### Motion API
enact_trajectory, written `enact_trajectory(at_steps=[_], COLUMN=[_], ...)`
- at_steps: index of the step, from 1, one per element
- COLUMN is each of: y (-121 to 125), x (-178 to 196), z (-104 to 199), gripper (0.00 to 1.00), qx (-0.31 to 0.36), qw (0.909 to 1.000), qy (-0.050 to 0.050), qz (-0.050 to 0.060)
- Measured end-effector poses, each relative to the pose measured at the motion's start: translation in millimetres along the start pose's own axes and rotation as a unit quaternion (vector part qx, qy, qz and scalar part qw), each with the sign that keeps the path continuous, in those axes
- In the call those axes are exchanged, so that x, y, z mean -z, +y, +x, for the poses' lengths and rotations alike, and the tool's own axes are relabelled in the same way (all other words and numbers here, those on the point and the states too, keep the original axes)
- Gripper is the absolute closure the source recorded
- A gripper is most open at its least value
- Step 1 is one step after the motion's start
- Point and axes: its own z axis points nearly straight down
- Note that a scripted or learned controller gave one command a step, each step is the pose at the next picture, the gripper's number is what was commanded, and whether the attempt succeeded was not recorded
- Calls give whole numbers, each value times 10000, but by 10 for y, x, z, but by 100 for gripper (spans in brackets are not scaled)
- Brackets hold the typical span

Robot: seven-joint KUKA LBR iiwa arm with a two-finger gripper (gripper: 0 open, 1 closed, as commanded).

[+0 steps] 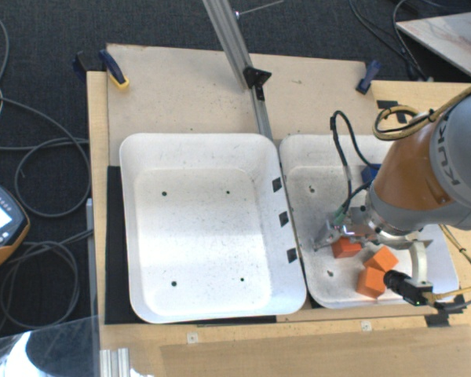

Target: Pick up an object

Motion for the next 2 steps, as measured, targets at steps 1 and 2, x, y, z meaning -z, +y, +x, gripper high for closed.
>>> enact_trajectory(at_steps=[1, 2], y=[14, 91], x=[130, 597], z=[1, 56], gripper=[100, 100], qx=[2, 14], qw=[10000, 10000], qy=[-3, -14], qz=[-31, -57])
